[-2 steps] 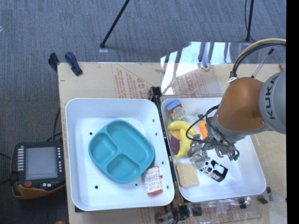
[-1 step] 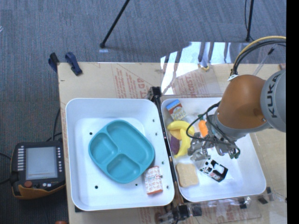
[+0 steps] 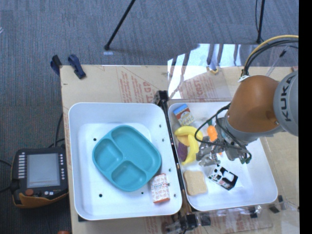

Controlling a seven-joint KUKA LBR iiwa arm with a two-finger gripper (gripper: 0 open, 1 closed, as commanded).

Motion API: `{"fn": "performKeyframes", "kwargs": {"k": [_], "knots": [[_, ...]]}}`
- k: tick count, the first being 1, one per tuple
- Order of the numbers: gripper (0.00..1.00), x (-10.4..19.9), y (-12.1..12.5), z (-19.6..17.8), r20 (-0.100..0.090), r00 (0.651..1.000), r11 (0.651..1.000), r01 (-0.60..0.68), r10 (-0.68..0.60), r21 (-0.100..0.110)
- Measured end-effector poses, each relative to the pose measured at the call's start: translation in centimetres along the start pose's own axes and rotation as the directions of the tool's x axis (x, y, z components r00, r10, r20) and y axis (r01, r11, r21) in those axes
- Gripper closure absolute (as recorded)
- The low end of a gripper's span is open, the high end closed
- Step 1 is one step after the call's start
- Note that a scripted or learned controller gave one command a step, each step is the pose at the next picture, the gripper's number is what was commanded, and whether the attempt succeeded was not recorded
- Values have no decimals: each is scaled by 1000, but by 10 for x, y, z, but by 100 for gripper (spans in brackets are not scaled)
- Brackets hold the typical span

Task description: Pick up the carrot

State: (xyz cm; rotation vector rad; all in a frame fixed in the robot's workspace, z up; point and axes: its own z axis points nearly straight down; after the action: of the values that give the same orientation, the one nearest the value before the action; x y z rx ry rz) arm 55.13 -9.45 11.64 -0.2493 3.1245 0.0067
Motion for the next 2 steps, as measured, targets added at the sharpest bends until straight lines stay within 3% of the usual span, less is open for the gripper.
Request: {"fn": "performKeyframes", "kwargs": {"k": [1,2], "knots": [[100,-25,-21,29,-6,954,954,-300,300,4],[100,-36,-2,-21,0,859,859,-513,513,5]]}}
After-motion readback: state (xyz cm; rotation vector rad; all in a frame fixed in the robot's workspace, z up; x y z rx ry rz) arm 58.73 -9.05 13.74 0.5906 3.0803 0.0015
